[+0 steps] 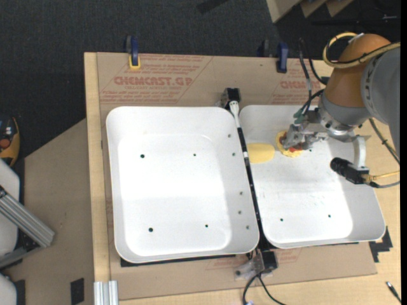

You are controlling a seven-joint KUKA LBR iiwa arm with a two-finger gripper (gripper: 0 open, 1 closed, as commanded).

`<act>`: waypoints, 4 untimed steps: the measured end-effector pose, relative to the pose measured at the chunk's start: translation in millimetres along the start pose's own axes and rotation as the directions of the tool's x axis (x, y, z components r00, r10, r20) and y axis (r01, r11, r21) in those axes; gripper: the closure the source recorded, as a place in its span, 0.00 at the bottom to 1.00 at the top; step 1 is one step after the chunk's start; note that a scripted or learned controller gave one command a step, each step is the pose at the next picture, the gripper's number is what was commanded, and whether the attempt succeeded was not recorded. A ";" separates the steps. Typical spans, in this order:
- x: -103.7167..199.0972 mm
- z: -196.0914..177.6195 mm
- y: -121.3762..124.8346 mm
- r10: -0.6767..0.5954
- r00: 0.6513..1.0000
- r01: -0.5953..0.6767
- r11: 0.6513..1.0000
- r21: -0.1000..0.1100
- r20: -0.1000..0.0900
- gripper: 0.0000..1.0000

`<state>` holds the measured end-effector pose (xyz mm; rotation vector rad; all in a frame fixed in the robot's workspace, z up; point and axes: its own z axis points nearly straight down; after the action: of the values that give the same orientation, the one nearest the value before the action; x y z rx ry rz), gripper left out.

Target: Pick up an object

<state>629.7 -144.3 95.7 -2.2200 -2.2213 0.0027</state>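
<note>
Reaching in from the right, the grey arm with its orange band [356,75] hung over the far part of the right-hand shallow white bin [318,215], its gripper [297,140] lowered onto a small red-and-yellow object [290,150]. Whether the jaws were apart or together could not be told, as the wrist hid them from above. Just beside that object, toward the bins' shared edge, lay a pale yellow rounded lump [260,152], touching nothing else that could be made out. A black plug-like fitting on a yellow cable [348,169] hung beside the wrist over the bin's right side.

Across the divide, the left-hand shallow white bin [172,183] showed a few small dark dots on its floor. A black clip [231,96] sat at the far end of the seam between the bins, another with loose wires [262,262] at the near end.

Both bins rested on a brown cardboard-covered surface [184,75] printed with red lettering, held at its far edge by two blue clamps [132,48]. Dark carpet [63,18] lay beyond, and an aluminium rail [25,218] crossed the lower left.
</note>
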 end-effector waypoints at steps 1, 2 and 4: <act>72.2 -96.7 40.8 -0.009 1.000 0.009 1.000 -0.016 -0.001 1.00; 103.6 -168.7 38.1 -0.004 1.000 0.004 1.000 -0.013 -0.001 1.00; 343.3 -157.9 31.3 -0.014 1.000 0.014 1.000 0.006 -0.005 1.00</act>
<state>661.1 199.1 253.4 -2.1988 -2.2314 0.0047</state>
